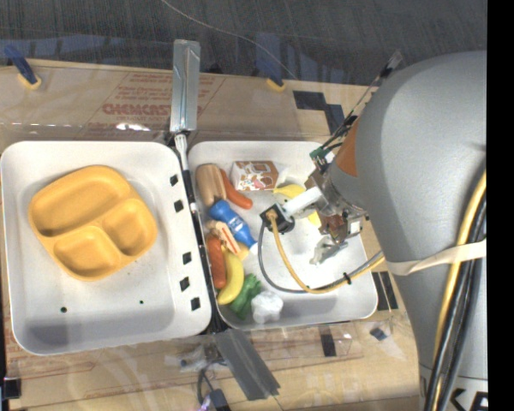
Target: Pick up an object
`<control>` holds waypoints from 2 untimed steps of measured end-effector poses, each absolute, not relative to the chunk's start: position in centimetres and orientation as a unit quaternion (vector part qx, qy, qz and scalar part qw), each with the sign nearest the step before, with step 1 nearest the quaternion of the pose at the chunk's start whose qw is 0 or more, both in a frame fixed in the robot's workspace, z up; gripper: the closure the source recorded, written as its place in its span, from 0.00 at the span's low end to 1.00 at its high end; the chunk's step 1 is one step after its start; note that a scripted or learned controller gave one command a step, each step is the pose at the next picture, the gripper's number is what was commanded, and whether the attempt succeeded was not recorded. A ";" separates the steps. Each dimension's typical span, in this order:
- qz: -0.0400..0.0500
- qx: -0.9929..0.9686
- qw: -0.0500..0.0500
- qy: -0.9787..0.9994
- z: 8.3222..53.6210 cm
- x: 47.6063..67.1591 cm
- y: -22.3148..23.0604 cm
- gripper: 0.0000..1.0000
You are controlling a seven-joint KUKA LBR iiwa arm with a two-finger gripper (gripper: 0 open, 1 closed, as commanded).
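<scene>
Over the right bin I am watching the gripper hanging well apart from the banana and the other food heaped along the left wall. I am worrying it is about to close on bare floor; whether it is spread, I cannot tell.

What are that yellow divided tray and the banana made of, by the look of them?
The yellow divided tray looks like moulded plastic: matte, uniformly coloured, with rounded compartments. The banana is probably toy plastic: smooth, evenly yellow, faintly shiny, though real fruit cannot be ruled out.
</scene>
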State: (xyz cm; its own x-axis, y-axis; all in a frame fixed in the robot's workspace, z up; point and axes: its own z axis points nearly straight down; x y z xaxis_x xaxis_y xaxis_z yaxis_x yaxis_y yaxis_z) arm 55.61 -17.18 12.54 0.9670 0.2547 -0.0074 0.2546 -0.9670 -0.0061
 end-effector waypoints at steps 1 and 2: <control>0.003 -0.995 0.002 -0.104 14.9 56.7 -20.6 0.00; 0.001 -0.994 0.002 -0.105 18.6 63.7 -18.9 0.00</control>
